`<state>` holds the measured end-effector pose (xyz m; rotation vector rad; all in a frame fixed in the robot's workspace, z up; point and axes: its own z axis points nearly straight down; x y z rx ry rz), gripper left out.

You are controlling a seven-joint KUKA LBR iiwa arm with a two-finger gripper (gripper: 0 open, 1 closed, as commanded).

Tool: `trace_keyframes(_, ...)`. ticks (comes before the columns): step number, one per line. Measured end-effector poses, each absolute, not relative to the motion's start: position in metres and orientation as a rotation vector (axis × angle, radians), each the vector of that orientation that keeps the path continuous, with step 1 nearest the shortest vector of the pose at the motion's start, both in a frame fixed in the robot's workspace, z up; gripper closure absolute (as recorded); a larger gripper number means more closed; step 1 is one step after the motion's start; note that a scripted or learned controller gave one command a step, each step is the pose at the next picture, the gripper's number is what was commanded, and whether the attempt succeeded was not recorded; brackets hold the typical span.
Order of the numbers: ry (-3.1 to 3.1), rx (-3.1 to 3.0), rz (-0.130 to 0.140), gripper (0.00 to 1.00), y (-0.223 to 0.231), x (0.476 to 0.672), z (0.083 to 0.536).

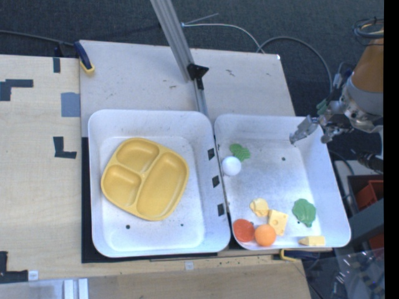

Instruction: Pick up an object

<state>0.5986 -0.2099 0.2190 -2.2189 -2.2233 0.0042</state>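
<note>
My gripper (315, 129) hovers over the far right corner of the right bin (280, 126), its two fingers spread apart with nothing between them. In that bin lie a white ball (231, 166) and a small green piece (239, 151) near the left wall. Toward the front are a yellow piece (259, 207), a cheese wedge (278, 221), a red tomato-like piece (244, 230), an orange ball (265, 235), a green leafy piece (304, 211) and a small yellow block (312, 241). All of them sit well apart from the gripper.
The left bin (100, 167) holds a yellow divided plate (145, 177). A metal pole (173, 30) slants over the bench behind the bins. Cables (293, 42) run across the bench at the back right.
</note>
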Motion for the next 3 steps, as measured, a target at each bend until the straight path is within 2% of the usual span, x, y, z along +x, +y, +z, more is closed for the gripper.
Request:
trace_keyframes(1,-2.224,-2.218,0.005,0.0,-0.21,0.613,0.195)
trace_keyframes(2,-2.223,-2.221,0.0,0.0,-0.21,0.606,0.217)
trace_keyframes(3,-2.223,-2.219,0.004,0.0,-0.21,0.611,0.205)
